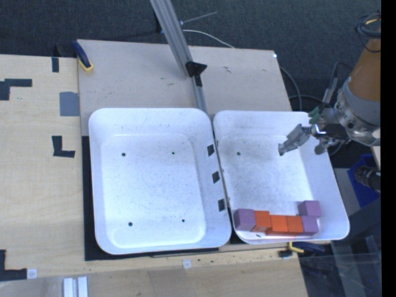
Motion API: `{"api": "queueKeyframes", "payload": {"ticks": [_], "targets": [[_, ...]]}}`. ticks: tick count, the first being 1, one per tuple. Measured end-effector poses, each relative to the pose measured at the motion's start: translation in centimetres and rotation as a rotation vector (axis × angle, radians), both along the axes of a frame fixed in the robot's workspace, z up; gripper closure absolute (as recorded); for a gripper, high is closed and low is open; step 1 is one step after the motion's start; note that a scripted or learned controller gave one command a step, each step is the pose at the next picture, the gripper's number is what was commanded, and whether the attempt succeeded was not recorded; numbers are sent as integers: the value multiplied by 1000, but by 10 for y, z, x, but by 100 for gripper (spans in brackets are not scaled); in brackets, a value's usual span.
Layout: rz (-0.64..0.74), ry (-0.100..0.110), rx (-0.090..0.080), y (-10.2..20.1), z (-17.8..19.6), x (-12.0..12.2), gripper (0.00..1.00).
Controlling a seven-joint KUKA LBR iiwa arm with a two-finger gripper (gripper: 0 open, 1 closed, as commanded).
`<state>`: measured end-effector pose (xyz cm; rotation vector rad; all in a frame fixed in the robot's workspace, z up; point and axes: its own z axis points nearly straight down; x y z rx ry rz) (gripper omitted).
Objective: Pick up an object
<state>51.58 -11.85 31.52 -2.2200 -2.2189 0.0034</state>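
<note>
Camera view from above shows my gripper (304, 140) hanging over the upper right part of the right shallow white plastic bin (272, 125), reaching in from the right on my grey arm with its orange band (365, 73). Whether it is open or closed I cannot tell from this angle, and I see nothing held in it. Along that bin's near wall, well apart from my gripper, lies a row of small blocks: a purple cube (245, 218) at the left, orange blocks (279, 223) in the middle, and purple blocks (309, 215) stacked at the right. The left shallow white plastic bin (99, 129) sits just beside it on the wooden tabletop (37, 166).
</note>
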Motion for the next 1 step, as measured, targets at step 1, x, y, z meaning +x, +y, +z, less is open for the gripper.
{"api": "queueKeyframes", "payload": {"ticks": [1], "targets": [[5,-6,-1,17,15,51,0]]}}
